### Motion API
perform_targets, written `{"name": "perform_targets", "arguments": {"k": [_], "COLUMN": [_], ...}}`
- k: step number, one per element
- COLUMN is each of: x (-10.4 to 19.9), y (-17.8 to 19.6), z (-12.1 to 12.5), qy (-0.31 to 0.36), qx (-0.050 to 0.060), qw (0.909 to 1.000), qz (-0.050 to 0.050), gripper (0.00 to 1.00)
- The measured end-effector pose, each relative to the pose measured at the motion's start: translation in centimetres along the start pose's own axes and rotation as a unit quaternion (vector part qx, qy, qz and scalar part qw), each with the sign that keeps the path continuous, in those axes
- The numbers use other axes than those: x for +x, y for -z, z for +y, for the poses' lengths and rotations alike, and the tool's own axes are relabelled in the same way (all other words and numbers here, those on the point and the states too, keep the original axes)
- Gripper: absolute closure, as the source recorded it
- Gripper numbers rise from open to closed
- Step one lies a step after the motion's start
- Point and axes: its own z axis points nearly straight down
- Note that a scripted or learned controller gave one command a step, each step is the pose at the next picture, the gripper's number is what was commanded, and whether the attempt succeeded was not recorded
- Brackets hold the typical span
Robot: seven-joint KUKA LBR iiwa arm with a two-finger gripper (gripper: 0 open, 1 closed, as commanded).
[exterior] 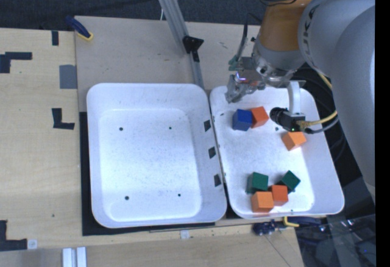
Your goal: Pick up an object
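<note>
Lighting even, fairly bright overhead. Left bin [146, 156] slightly overexposed, mild glare. Soft shadows. Img grainy, low-res; arm [341, 34] at right edge blurred.

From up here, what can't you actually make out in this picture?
- The hand: blurred and small in the camera view, so whether its fingers are open or shut is unclear.
- The right bin: its far right corner is covered by the arm.
- The orange cube behind the blue cube: touching or just close, too small to tell.
- The black part by the cable: its purpose is unreadable.
</note>
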Motion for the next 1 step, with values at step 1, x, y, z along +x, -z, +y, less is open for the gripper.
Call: {"name": "perform_targets", "arguments": {"k": [1], "x": [4.94], "y": [0.25], "z": [1.97], "qy": [0.0], "qx": [-0.001], "qw": [1.0], "qz": [0.0], "gripper": [1.0]}}
